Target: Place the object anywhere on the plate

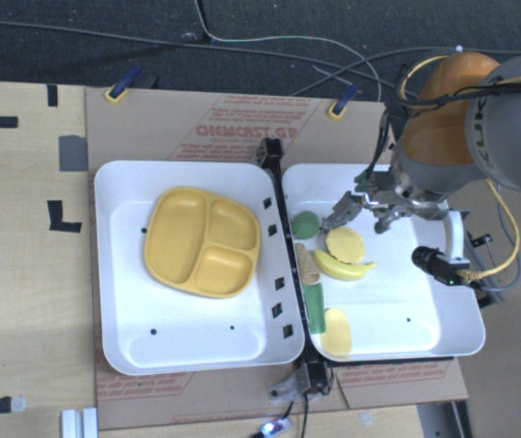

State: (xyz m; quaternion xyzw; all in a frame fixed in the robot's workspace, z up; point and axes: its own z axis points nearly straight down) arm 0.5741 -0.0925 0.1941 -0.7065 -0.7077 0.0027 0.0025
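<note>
You're at the start: nothing is on the plate (203,242) yet. It's a yellow divided plate, sitting bare in the left bin (123,336).

All candidate objects are in the right bin (442,331), bunched near the divider between the two bins:
- green round piece (305,224) at the top, against the divider
- pale yellow round piece (345,244) just beside it
- banana (344,267) touching the lower edge of that round piece
- tan cork-like piece (307,263) by the divider
- green stick (315,307) lying along the divider below it
- pale yellow lump (337,331) at the bottom, next to the stick

The task doesn't say which object, so treat any of these as fair.

The tool (367,211) hangs over the upper part of the right bin, just up and right of the pale yellow round piece. Its fingers look spread apart, and nothing sits between them. No grasp to report.

What's left, as I judge it: pretty much everything. Descend on one item, close, lift, cross the divider, release over the plate. The cluster is tight, so expect a neighbour to get nudged or a two-item pinch around the banana.
</note>
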